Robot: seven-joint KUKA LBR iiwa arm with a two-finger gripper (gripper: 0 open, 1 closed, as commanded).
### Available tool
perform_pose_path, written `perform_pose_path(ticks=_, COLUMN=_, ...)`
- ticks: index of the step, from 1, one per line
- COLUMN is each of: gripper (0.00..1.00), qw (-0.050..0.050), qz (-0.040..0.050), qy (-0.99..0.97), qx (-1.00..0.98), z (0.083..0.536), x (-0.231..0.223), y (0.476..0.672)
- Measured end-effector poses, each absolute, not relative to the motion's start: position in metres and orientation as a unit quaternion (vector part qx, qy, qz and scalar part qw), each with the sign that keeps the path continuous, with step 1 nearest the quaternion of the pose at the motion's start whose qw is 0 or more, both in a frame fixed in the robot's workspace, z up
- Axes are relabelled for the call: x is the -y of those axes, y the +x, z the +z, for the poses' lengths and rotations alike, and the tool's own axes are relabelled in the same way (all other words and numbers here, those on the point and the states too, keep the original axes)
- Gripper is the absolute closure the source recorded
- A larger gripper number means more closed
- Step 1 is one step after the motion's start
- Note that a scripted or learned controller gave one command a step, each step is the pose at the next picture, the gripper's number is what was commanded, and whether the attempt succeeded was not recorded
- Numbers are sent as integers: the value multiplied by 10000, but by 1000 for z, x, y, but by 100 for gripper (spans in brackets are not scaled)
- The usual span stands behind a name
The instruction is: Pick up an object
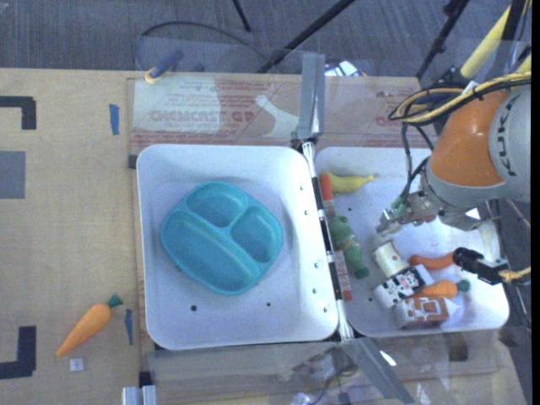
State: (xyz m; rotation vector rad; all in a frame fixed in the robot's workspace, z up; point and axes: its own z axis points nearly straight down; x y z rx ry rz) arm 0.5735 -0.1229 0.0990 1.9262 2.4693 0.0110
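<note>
The right bin (494, 310) holds several small objects. A yellow banana (350, 180) lies at its far edge. Green pieces (344, 234) and a thin orange-red stick (339, 272) line the left wall. A cream cylinder (388, 256), a black-and-white block (401, 286), an orange-and-white box (424, 310) and two toy carrots (434, 261) (440, 289) cluster near the front. My gripper (403, 213) hangs over the bin's middle, just above and behind the cream cylinder, below the arm's orange band (464, 146). Nothing shows between its tips.
The left bin (156, 310) carries a blue divided plate (223, 235). A toy carrot (84, 326) lies on the wooden bench outside the bins at the lower left. Yellow and black cables (426, 99) run behind the arm at the upper right.
</note>
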Motion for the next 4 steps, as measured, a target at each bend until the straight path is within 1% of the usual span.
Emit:
perform_pose_path(ticks=1, gripper=0, qw=47, qz=34, qy=6150, qx=-7885, z=99, x=123, y=573)
perform_pose_path(ticks=2, gripper=0, qw=61, qz=14, qy=5738, qx=-8190, z=89, x=111, y=536)
perform_pose_path(ticks=3, gripper=100, qw=63, qz=32, qy=5752, qx=-8180, z=99, x=112, y=537)
perform_pose_path(ticks=4, gripper=100, qw=9, qz=7, qy=5914, qx=-8064, z=224, x=34, y=534)
